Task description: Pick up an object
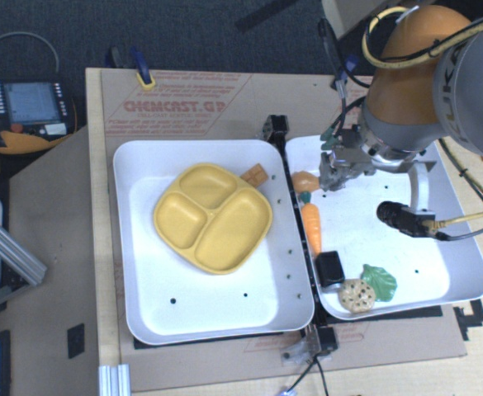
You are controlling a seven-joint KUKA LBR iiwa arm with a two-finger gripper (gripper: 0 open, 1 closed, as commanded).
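My gripper (pixel 330 176) hangs low over the far left corner of the right bin (pixel 439 258), right beside a small tan-orange rounded object (pixel 304 181); I cannot tell whether they touch. An orange carrot (pixel 310 228) lies along the bin's left wall just in front of it. Nearer the front lie a black block (pixel 329 268), a speckled cookie (pixel 357 295) and a green leafy piece (pixel 380 280). In the left bin (pixel 134 221) a yellow divided plate (pixel 214 217) lies flat, with a small brown block (pixel 254 175) at its far right edge.
The orange-banded arm (pixel 410 73) covers the far right of the right bin. A black cable connector (pixel 406 218) hangs over the middle of that bin. A black clamp (pixel 275 128) sits at the far end of the divider between the bins.
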